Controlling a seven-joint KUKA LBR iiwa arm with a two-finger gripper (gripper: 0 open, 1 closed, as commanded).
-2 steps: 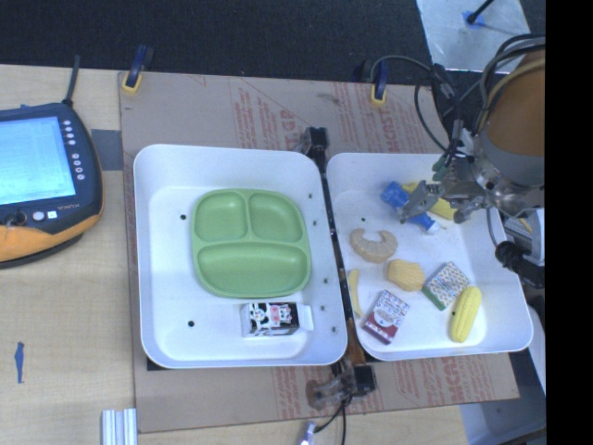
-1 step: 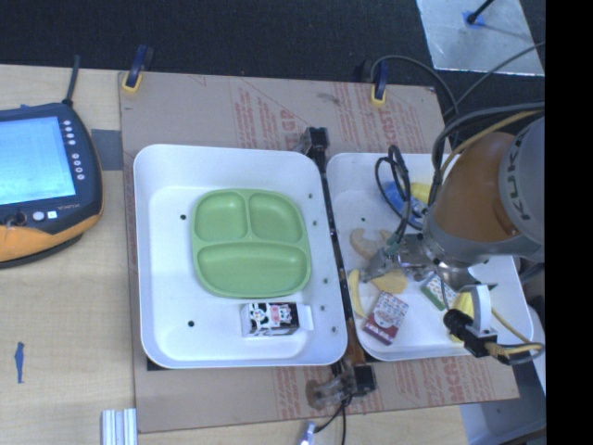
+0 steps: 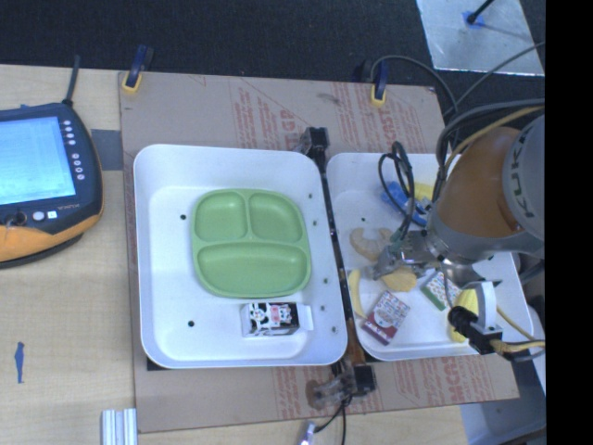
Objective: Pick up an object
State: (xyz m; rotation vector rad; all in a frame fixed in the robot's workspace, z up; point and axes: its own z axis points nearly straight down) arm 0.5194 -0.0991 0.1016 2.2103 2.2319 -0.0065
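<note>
Reaching low into the right bin [image 3: 366, 170] among small items, arm [image 3: 482, 197] hiding the jaws, grip state unclear, green plate [image 3: 250, 242] in left bin [image 3: 153, 248]

Left bin [image 3: 157, 248]: green divided plate [image 3: 250, 242] near centre; small black-and-white printed packet [image 3: 270, 318] just below it. Teach pendant [image 3: 44, 179] with lit screen, orange underside, on bench [image 3: 56, 360] at far left. Two clamps [image 3: 137, 69] [image 3: 378, 82] grip the brown cardboard sheet [image 3: 269, 109] along its top edge.
</note>
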